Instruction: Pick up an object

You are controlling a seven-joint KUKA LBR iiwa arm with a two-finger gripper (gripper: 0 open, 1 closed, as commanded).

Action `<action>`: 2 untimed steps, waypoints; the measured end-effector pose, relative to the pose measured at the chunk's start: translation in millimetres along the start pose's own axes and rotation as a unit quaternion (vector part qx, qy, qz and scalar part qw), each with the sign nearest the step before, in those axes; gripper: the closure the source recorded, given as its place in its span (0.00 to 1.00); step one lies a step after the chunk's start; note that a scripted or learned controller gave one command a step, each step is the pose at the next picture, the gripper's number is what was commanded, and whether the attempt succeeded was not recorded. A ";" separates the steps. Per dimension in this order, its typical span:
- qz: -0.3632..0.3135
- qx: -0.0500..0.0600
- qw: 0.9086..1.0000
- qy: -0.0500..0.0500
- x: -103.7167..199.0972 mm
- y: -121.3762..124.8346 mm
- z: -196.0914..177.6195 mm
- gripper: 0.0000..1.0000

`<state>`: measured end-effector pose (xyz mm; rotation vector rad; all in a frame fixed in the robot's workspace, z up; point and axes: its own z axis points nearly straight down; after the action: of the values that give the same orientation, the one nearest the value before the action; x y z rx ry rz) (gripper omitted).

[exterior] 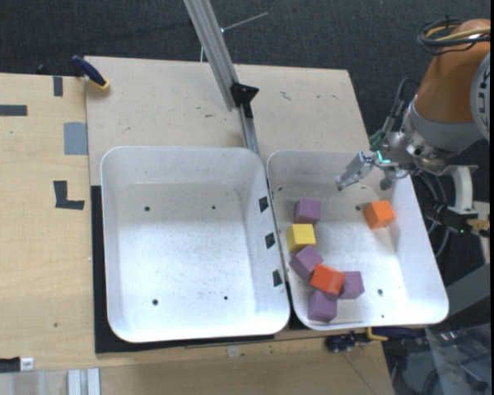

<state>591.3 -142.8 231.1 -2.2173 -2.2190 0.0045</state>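
Several foam cubes lie in the right bin (420,286). An orange cube (379,213) sits alone near the right wall. A purple cube (307,211) and a yellow cube (301,236) lie at the left side. Below them, a purple cube (306,261), a red-orange cube (328,280) and two more purple cubes (352,284) (322,305) are clustered together. My gripper (367,178) hangs over the bin's upper right part, just above the orange cube. It is open, with nothing between its fingers (348,175).
The left bin (115,179) stands beside the right one, sharing a middle rim. A slanted metal pole (218,48) crosses the bench from the top down to that rim. A blue and yellow tool (91,72) lies at the bench's far left corner.
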 end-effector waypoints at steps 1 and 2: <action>-0.001 -0.002 1.000 -0.001 0.0 0.9 -2.2 0.00; 0.000 0.000 1.000 -0.001 3.5 1.4 41.8 0.00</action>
<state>592.5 -139.2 189.4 -2.2171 -2.2203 0.0068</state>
